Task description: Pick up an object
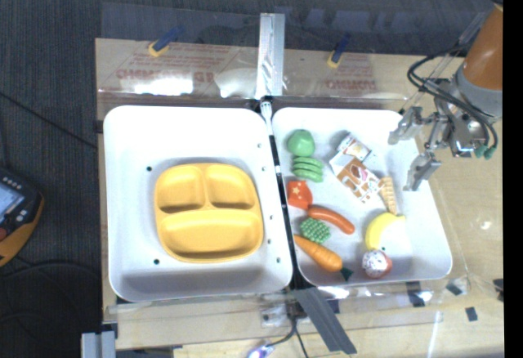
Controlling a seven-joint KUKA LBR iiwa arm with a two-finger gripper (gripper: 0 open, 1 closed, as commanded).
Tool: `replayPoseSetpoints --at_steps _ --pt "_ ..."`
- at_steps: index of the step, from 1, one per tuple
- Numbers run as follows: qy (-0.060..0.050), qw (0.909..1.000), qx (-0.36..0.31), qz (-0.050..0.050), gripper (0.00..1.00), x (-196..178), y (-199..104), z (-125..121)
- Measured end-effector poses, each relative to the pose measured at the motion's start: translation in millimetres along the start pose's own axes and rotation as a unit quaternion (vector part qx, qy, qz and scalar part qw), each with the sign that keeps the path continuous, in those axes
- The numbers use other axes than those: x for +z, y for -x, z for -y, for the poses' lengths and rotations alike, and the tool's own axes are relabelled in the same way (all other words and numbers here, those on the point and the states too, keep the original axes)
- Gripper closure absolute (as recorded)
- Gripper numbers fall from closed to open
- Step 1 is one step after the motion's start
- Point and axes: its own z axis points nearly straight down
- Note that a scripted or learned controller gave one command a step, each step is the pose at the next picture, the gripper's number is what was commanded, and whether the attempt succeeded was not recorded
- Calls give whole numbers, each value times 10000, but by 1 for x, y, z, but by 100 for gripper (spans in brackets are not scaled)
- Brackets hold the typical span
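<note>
In the camera view, two white bins sit side by side on the bench. The left bin (122, 209) holds a yellow divided tray (209, 211) lying flat near its middle. The right bin (433, 254) is crowded with toy food. A green stacked vegetable (303, 153) lies at the far left of it, with a red tomato (297, 194) just nearer. A red sausage (333, 219) lies slantwise in the middle, a small green broccoli piece (315, 230) touching it on the near side, and an orange carrot (319, 253) lies nearest the front. A printed snack packet (353, 168) sits tilted toward the far middle, and a thin tan stick (391, 195) lies just right of it. A yellow banana-like piece (381, 229) rests near the right wall, with a small red-and-white ball (376, 264) at the near right corner.

The gripper (415, 150) hangs over the far right edge of the right bin, its two fingers spread wide apart with nothing between them. It touches none of the toys; the tan stick and the packet are the closest, to its left and nearer.
</note>
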Motion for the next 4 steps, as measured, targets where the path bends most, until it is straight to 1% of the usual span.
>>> replayPoseSetpoints --at_steps 1,2,3,4 --pt "-2 9999 -160 3 0 126 -8 -10" --pt "-2 9926 1211 56 0 148 30 -64" --pt "-3 9845 1753 94 0 146 -13 -96" --pt "-17 9921 1257 58 0 147 35 -98"
